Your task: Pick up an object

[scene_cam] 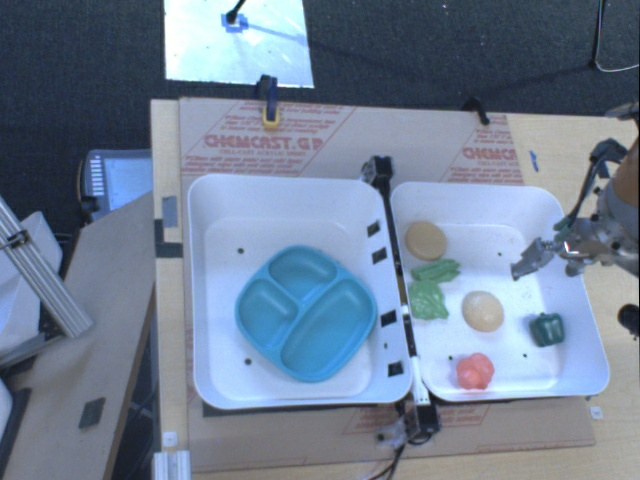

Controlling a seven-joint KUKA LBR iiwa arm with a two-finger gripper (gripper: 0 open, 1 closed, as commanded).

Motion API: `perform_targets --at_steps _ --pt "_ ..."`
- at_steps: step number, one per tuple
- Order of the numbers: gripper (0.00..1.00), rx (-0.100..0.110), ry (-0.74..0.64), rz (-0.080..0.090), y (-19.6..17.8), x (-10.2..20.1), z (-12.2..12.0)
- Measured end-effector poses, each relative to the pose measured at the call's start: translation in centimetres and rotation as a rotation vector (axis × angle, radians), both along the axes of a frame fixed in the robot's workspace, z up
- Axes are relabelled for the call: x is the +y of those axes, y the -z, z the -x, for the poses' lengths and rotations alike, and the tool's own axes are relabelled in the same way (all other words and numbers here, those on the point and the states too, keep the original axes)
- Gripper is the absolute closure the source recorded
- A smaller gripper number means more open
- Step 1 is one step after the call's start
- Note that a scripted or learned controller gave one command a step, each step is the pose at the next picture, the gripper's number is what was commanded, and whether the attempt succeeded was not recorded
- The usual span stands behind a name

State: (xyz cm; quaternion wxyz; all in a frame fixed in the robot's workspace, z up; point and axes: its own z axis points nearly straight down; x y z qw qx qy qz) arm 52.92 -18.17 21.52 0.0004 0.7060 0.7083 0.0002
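Observation:
The right bin (480, 200) holds several toy foods: a tan round cookie-like piece (426, 239), a green leafy piece (432, 290), a pale yellow round piece (484, 311), a dark green pepper (546, 329) and a pink-red piece (476, 371). My gripper (532, 259) reaches in from the right edge and hovers over the right bin's upper right part, above and to the right of the pale round piece. Nothing is seen between its fingers.
The left bin (220, 208) holds a blue divided plate (303, 311). A black divider with clips (390, 278) runs between the bins. Both bins rest on a cardboard sheet (300, 138). A grey laptop-like device (110, 183) sits off the bench's left.

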Motion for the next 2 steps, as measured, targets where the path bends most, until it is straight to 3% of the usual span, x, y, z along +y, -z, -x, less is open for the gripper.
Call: perform_targets --at_steps 2 --pt "0.0 0.0 0.002 0.0 10.0 -0.7 0.2"
